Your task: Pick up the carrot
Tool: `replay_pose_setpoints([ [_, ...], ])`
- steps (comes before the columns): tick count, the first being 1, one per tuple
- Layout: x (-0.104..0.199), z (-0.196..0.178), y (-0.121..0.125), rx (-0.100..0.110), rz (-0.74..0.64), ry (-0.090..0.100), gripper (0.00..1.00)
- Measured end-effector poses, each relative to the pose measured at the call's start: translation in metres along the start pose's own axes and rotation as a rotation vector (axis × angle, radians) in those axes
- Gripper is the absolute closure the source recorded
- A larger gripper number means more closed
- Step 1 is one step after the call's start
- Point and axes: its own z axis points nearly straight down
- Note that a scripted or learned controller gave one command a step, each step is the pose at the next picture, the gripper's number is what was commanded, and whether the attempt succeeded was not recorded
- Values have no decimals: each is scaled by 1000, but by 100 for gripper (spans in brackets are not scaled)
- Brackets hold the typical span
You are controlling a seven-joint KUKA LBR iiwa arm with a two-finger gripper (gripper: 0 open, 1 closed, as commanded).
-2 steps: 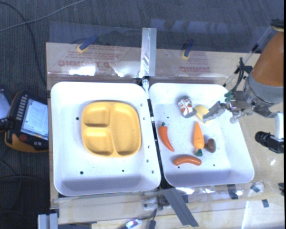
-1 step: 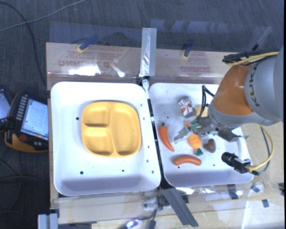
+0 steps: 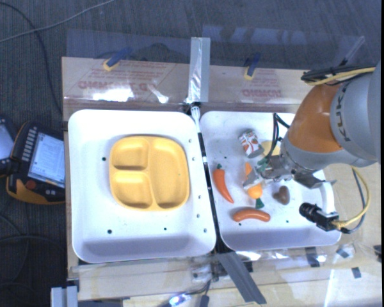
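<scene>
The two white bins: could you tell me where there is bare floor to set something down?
In the left bin, bare floor rings the yellow divided plate, widest along the near wall. In the right bin, the far-left corner beyond the chili pepper and can is free. It is crowded around the gripper, carrot and sausage.
</scene>
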Motion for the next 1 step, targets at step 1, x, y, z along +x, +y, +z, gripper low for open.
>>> replay_pose_setpoints([
  [1,68,-97,26,-4,-15,-5,100],
])
